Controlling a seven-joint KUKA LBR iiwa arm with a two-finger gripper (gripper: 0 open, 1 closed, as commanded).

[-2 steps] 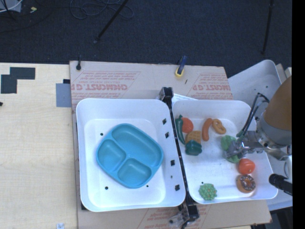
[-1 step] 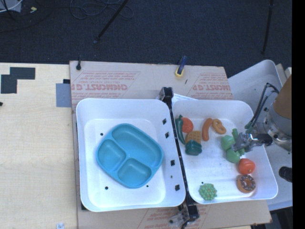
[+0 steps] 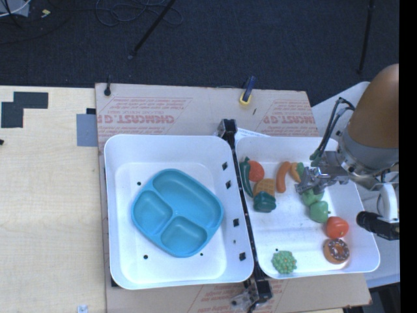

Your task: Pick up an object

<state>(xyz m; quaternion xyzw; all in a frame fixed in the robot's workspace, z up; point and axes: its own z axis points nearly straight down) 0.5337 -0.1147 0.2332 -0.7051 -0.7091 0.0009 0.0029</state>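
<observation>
We see the gripper [image 3: 313,186] low in the right bin [image 3: 365,266], just above a green toy [image 3: 318,210]. Its dark fingers blur together, so we cannot tell their state.

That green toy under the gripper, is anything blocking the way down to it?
Nothing visible does. The gripper hangs in the right bin, just above the green toy. A red tomato-like toy lies beside the green one on its lower right, close enough to get bumped, though not between them.
</observation>
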